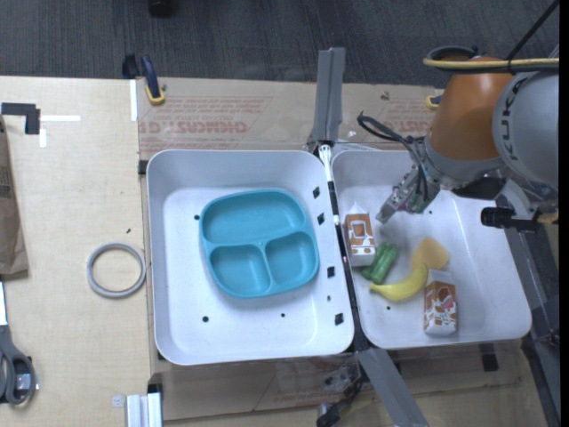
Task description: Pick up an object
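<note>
**My claw above the right bin, nothing in it**

My two-finger metal claw [402, 201] hangs over the back left part of the shallow white right bin [498, 327], reaching in from the right under my grey arm with its orange band [469, 118]. Whether my fingers stand apart or together I cannot tell from this angle; I see nothing between them.

Just below and left of my claw stands a small white-and-orange carton [358, 238], close against the bin's left wall, its long axis running from back to front. Its printing is too small to read. Touching its front right corner lies a short green cylinder-like piece [383, 262], tilted. Beside that, a yellow banana [402, 284] lies with its long axis slanting from front left up to back right, one end pointing toward a pale yellow rounded lump [431, 253]. A second white-and-orange carton [441, 309] lies near the bin's front, long axis back to front, lettering unreadable.

In the shallow white left bin [169, 238] rests a turquoise plastic plate with three compartments [259, 242].

On my arm I can make out part of the letters "KUK".
</note>
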Robot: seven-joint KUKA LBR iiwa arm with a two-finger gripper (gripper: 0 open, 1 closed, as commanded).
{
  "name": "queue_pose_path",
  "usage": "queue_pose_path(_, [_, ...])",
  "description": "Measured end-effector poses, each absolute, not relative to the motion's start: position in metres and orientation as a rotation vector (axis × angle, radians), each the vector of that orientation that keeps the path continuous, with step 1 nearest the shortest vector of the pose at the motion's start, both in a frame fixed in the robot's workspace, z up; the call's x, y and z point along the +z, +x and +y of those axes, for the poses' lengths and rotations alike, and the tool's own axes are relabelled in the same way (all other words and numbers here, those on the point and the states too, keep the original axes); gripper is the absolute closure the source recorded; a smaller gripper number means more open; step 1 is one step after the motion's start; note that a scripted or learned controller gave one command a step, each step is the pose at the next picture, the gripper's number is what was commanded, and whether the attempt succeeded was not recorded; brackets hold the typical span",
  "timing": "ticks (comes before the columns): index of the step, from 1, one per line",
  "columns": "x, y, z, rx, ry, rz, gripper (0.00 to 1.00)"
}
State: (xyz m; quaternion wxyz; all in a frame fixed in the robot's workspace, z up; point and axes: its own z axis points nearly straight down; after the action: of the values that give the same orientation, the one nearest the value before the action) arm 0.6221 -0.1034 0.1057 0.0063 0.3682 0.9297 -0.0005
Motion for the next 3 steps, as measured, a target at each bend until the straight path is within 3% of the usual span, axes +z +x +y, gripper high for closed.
queue_pose_path(1, [0.106,0.622,-0.104,-0.002,1.152,2.909,0.0])
queue_pose_path(2, [0.121,0.552,-0.124,0.0,1.184,2.908,0.0])
queue_pose_path(3, [0.192,0.545,-0.085,0.0,1.379,2.821,0.0])
